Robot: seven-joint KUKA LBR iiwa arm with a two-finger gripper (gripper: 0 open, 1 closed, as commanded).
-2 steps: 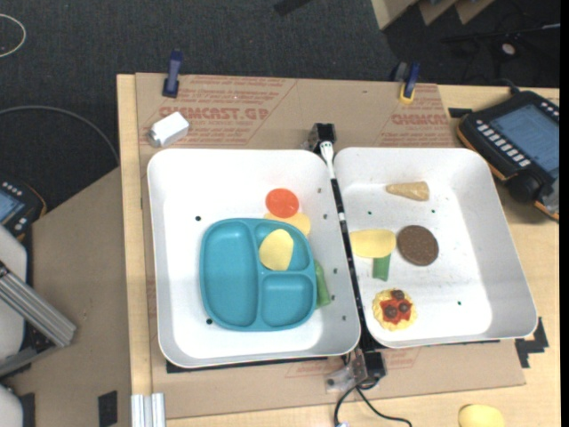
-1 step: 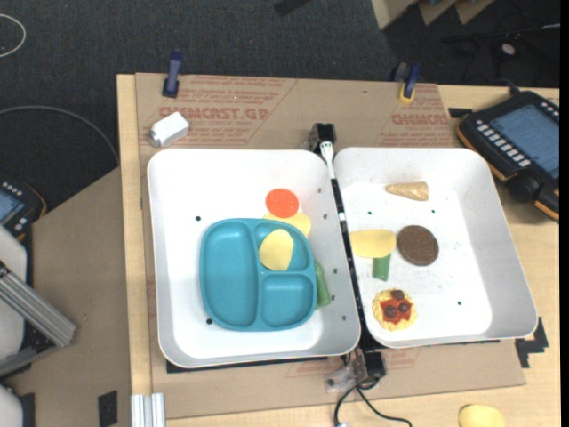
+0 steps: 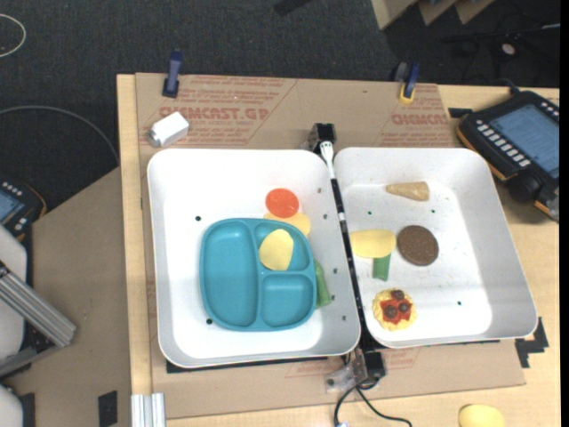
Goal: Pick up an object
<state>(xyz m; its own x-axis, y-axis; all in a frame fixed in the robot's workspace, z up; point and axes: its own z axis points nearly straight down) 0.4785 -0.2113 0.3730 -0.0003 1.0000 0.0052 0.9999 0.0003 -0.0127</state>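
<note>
Since the arm reaches in from the right, the right white bin lies nearer its entry side.
Round brown cookie-like disc sits mid-bin, well apart from its neighbours; the flat yellow slab runs crosswise toward the divider. With no gripper among these things, I cannot tell its state.

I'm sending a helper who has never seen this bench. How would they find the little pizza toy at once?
Start at the right-hand shallow white bin and look to its near-left corner. There lies the small round toy pizza, apart from the other items. It alone has a yellow rim, red centre and dark spots; the flat brown disc above it is plain.
</note>
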